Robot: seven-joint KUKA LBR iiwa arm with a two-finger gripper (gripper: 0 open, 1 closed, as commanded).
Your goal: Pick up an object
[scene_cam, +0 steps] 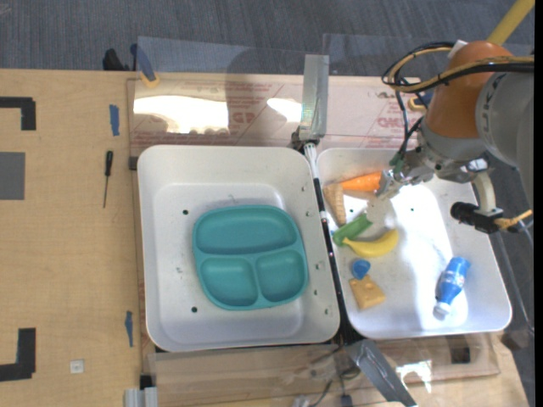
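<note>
Objects for picking sit in the right bin (484,308), lower right of frame: an orange carrot (363,181) at the bin's upper left, a tan waffle-textured piece (335,202) just left of and below it, a green piece (352,228) touching a yellow banana (374,243) near the bin's middle left, a small blue item (361,269) just below the banana, a tan cheese-like wedge (367,292) under that, and a blue-and-white bottle (450,287) lying tilted at the bin's right side, well apart from the rest. Gripper (383,195) is low over the bin's upper left, right beside the carrot's right end and above the green piece and banana; its tip is blurred and pale against the white bin, so can't tell how far apart it is or whether anything is in it. Grey arm with orange band (462,83) comes in from upper right, black cables looped over it. Left bin (161,227) fills the centre of frame and holds a teal divided tray (249,255) with three compartments. Bins sit side by side on a tan bench (59,270); a clear panel (221,108) stands behind them at top.
</note>
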